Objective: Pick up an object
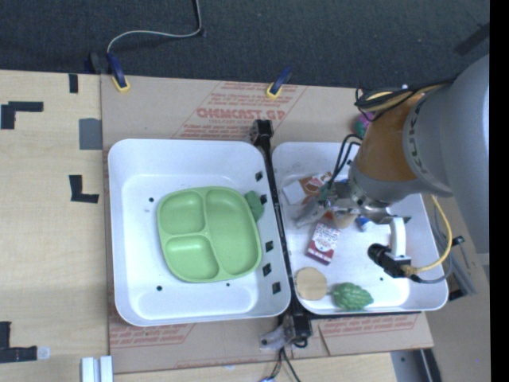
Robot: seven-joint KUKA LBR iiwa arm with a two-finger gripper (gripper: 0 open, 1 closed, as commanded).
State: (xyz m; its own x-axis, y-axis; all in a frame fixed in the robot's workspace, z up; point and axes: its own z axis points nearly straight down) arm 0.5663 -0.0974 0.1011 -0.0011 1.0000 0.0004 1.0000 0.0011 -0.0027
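Note:
My gripper (322,205) hangs low in the right bin (421,293), under the grey arm with its orange band (386,146). Its fingers are blurred and partly hidden by the wrist. Just below it lies a red and white packet (322,243). A small red and white item (314,186) sits just above and left of the gripper. Nearer the front of the bin lie a tan round disc (311,282) and a green leafy toy (351,296).
The left bin (131,213) holds a green divided plate (209,233) with a small green item (254,204) at its right rim. A black divider (274,213) separates the bins. Cables and a black fitting (386,257) trail off the wrist over the right bin.

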